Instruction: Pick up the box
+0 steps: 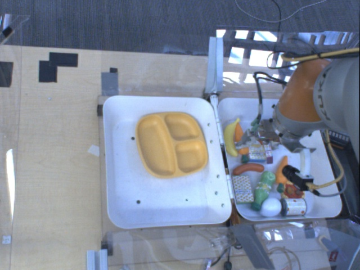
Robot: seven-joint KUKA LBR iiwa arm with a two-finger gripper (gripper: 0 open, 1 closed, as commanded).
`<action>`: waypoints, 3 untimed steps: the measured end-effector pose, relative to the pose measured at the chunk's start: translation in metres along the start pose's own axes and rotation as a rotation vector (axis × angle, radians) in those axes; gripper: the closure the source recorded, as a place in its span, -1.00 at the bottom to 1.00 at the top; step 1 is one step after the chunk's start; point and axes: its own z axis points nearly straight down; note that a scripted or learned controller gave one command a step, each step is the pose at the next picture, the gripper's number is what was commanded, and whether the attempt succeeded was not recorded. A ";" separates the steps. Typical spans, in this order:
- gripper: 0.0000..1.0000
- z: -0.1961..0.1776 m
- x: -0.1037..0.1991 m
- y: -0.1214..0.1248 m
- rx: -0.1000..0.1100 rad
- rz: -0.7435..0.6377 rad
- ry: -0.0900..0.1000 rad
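Note:
In the right bin, a small flat box with a speckled pattern lies near the front left corner, beside the bin's left wall. My gripper hangs over the bin's upper middle, above a small carton with a coloured label. The patterned box lies well in front of the gripper and a little to the left, apart from it. The wrist hides what is directly under the gripper.
Around the box lie a red sausage, a green bottle, a white egg, a can, a carrot and a banana. A yellow divided plate sits in the left bin.

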 end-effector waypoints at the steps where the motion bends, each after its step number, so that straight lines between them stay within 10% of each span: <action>1: -1.00 0.005 -0.048 0.007 -0.013 0.037 0.001; 3: -1.00 0.009 -0.104 0.029 0.009 0.044 0.007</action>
